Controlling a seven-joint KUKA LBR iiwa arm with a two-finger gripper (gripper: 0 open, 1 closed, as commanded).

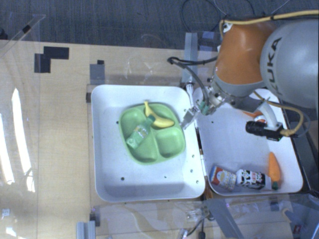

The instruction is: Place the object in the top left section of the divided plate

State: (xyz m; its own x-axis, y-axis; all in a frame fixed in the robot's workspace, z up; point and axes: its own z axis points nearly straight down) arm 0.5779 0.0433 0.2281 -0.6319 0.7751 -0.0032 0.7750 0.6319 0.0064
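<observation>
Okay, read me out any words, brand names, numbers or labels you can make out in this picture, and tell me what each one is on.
"UKA", the visible end of a brand name cut off on its left: on the arm's grey housing.
Label on the bottle lying in the right bin: colored print, too blurred to read.
Small bottle on the green divided plate: too small to read.

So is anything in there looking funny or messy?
A little. The bottle lies on its side across the plate, not standing up. The banana sits in a top section. Nothing looks spilled or broken.
</observation>
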